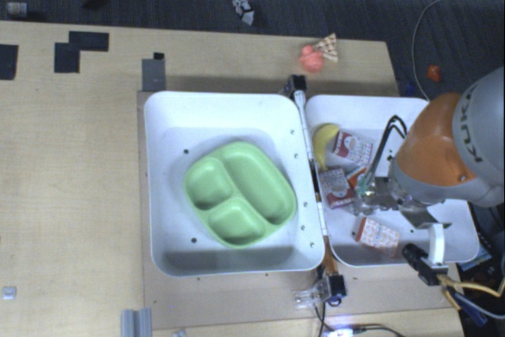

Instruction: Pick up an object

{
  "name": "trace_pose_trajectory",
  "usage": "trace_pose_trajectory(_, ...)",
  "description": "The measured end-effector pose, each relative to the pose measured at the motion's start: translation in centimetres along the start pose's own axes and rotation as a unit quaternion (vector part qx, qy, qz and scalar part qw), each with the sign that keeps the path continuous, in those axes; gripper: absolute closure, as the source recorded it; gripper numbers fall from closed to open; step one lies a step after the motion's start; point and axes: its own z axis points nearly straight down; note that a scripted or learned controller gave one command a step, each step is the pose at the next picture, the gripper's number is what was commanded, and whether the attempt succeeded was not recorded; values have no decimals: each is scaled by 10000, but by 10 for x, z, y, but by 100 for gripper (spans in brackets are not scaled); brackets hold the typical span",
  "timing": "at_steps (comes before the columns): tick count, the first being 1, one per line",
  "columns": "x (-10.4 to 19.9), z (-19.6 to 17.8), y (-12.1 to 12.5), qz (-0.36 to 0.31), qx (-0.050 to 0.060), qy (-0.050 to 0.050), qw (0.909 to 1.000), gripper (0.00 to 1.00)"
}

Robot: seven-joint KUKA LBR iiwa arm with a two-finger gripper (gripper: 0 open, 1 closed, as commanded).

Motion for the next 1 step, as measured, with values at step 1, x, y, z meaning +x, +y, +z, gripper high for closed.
trace_pose_trajectory(1,76,-86,15,-9,68,29,10000,100)
